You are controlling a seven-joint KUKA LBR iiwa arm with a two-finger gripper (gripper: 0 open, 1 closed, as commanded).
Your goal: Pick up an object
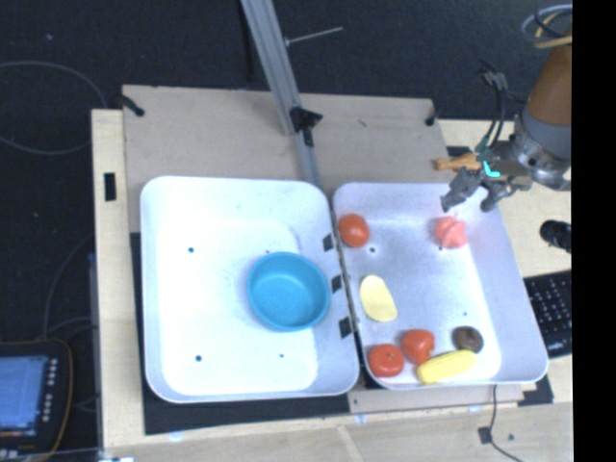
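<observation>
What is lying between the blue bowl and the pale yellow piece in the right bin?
In the camera view, only the bins' adjoining white rims lie between the blue bowl and the pale yellow piece.

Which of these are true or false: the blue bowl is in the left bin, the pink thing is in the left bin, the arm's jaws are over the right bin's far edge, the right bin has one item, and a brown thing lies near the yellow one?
1. The blue bowl sits in the left bin. True.
2. The pink object is in the left bin. False: it lies in the right bin.
3. The gripper is above the right bin's far edge, near the pink object. True.
4. The right bin has one item. False: it has several.
5. A brown object lies by the yellow object. True.
</observation>
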